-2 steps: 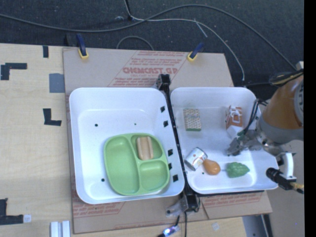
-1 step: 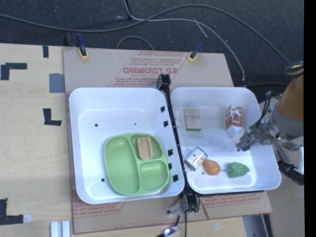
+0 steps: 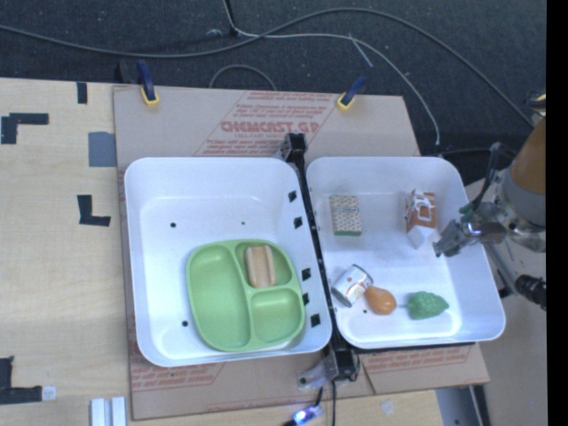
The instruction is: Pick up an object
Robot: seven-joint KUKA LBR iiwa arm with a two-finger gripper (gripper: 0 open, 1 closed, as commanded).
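Just left of the gripper (image 3: 451,238), the small carton (image 3: 422,211) stands in the right bin (image 3: 479,327), nothing seen between them. Grip state cannot be determined. Farther left lie a green packet (image 3: 345,215), metal can (image 3: 352,283), orange fruit (image 3: 381,301) and green lump (image 3: 427,305); beyond, a green tray (image 3: 244,295) holds bread (image 3: 260,265).

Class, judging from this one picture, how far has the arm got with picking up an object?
Done: nothing looks lifted. The box, carton, can, orange fruit and green lump all lie in the right bin. In hand: the gripper sits at that bin's right rim. Left: reaching, gripping, lifting.
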